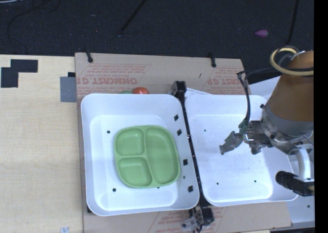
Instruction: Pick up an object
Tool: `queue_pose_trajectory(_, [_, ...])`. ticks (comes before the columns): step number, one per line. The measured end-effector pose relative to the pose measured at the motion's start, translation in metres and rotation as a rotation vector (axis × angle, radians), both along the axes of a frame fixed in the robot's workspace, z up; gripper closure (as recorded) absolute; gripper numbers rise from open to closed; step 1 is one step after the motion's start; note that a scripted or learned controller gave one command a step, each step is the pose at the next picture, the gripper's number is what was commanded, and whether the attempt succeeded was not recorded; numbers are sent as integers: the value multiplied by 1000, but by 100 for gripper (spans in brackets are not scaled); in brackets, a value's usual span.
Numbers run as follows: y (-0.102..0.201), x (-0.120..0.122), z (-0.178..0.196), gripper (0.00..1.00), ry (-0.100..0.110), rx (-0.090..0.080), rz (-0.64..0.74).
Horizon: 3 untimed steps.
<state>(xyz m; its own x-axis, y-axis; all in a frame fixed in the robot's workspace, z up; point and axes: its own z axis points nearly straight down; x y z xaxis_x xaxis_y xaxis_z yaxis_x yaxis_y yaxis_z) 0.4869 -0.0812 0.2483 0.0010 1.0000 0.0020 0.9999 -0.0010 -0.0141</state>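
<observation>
we see a green divided plate (147,155) lying flat in the left bin (97,124). over the right bin (225,119), the gripper (231,143) hangs with nothing between its fingers; open or closed, we cannot tell. beyond the left bin's far rim sits a small red object (140,91).

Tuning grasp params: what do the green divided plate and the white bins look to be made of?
Green divided plate: looks like moulded plastic, matte to slightly satin; uniform pale green, soft rounded compartment ridges, no sharp glare. Left bin and right bin: probably thin formed plastic, smooth and semi-gloss; rounded corners and rolled rims, even white with a faint sheen. Coated metal cannot be ruled out from this view.
</observation>
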Motion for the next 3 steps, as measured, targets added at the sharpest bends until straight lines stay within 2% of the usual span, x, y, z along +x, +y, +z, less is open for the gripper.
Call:
queue_pose_trajectory(1, [0,2,5,0,-10,-1,2])
queue_pose_trajectory(2, [3,-2,-59,0,-4,0,1])
queue_pose_trajectory(3, [0,6,-112,0,-5,0,1])
